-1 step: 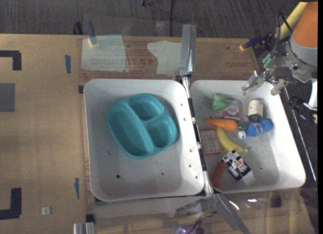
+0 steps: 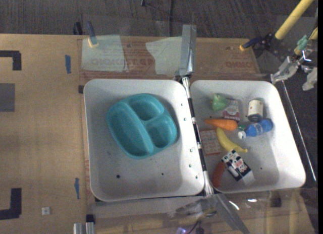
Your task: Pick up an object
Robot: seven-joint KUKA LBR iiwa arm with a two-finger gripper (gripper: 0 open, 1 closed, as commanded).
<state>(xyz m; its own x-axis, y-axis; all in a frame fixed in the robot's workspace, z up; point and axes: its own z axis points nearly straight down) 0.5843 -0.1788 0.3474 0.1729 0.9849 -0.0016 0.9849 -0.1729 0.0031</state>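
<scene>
The right bin (image 2: 290,152) holds several small objects. A green toy (image 2: 219,101) and a red and white packet (image 2: 232,110) lie at its back left, with a small can (image 2: 255,110) to their right. An orange carrot (image 2: 222,124) and a blue bottle (image 2: 259,127) with a white cap lie across the middle. Below them are a yellow banana (image 2: 229,141), a pinkish card (image 2: 209,142), a black and white carton (image 2: 236,166) and a reddish sausage shape (image 2: 217,174). In the left bin (image 2: 101,177) a teal divided plate (image 2: 142,125) lies upright.
A metal divider strip (image 2: 194,137) runs between the two bins. A yellow pole (image 2: 298,10) and metal clamps (image 2: 295,66) stand beyond the right bin's back right corner. Clear plastic sheets (image 2: 141,51) are taped to the cardboard behind the bins.
</scene>
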